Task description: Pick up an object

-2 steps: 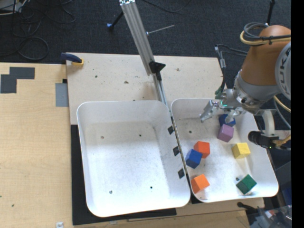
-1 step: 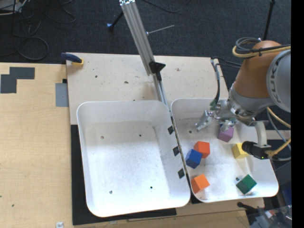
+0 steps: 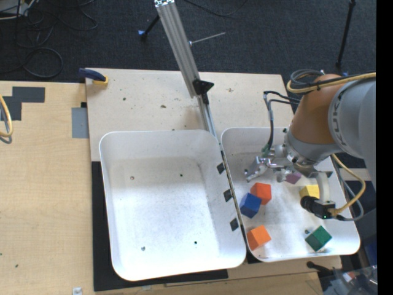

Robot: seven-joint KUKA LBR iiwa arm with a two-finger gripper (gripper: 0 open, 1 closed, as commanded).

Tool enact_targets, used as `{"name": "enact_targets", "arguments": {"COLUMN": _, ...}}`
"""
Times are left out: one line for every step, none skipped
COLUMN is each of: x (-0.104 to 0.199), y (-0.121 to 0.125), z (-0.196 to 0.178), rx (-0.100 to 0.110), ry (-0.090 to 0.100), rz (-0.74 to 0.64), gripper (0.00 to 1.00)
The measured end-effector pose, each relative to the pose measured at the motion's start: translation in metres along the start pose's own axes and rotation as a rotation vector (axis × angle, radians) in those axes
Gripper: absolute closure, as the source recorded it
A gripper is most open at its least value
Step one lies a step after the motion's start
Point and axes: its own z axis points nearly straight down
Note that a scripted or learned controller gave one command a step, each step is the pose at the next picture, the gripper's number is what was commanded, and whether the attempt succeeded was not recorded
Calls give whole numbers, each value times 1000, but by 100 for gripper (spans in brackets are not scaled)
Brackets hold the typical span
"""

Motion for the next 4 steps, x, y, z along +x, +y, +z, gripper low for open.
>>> {"name": "enact_targets", "arguments": {"x": 1, "y": 1, "z": 25, "rx": -8, "ry": -1, "rz": 1, "gripper": 0}}
{"name": "enact_targets", "arguments": {"x": -1, "y": 0, "z": 15, "rx": -8, "ry": 1, "rz": 7, "gripper": 100}}
{"name": "enact_targets", "arguments": {"x": 4, "y": 4, "z": -46, "rx": -13, "ry": -1, "rz": -1, "gripper": 100}}
{"name": "enact_targets", "arguments": {"x": 2, "y": 4, "z": -87, "rx": -12, "ry": -2, "rz": 0, "gripper": 100}}
